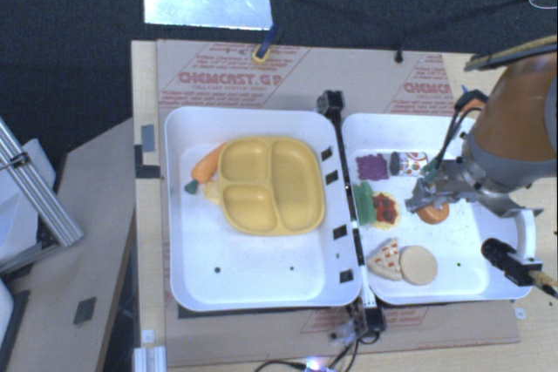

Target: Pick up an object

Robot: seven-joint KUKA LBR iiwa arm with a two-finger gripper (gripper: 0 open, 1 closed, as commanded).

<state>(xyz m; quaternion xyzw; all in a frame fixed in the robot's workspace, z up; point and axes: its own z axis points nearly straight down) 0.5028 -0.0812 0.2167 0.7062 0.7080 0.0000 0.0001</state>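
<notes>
The arm enters from the right of the frame, its orange band sitting at the upper right, and its gripper (429, 198) hangs low over the middle of the right bin (453, 287). Whether the pincer is released or clenched cannot be told from this angle. Directly under it, touching or just beside its tip, lies a small orange round object (433, 213).

Left of that, near the divider, are a purple bunch of grapes (372, 166), a small can (409, 162) toward the bin's top, and a red and green piece of toy food (380, 208). At the lower middle of the bin rest a pizza slice (384, 260) and a tan round cookie (418, 265), side by side.

In the left bin (253, 287), a yellow divided plate (266, 185) sits centre, with a toy carrot (206, 165) against its upper left edge.
</notes>
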